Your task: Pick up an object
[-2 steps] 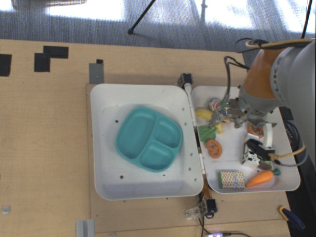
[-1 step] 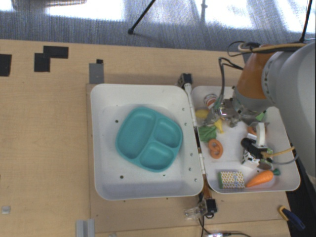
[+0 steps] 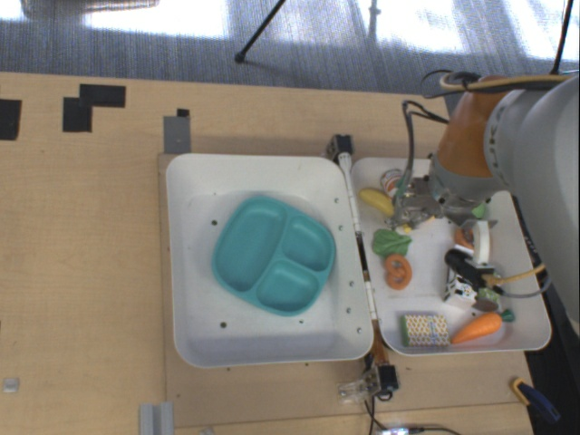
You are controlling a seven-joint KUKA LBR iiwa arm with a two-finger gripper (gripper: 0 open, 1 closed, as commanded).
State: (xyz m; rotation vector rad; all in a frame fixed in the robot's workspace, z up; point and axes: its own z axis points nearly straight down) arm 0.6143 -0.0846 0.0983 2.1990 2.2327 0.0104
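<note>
The gripper (image 3: 410,208) hangs at the right bin's (image 3: 530,338) upper left, just beside the yellow banana (image 3: 375,201); its grip state can't be told.

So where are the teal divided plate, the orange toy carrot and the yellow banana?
Teal divided plate (image 3: 272,255): camera view, central ridge.
Orange toy carrot (image 3: 475,329): camera view, mid-body.
Yellow banana (image 3: 375,200): camera view, middle.

The arm (image 3: 507,134) hides part of the right bin (image 3: 535,333).

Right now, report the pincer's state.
Pincer: low in the right bin, just above the green toy and beside the yellow banana; open or closed cannot be told.
</note>
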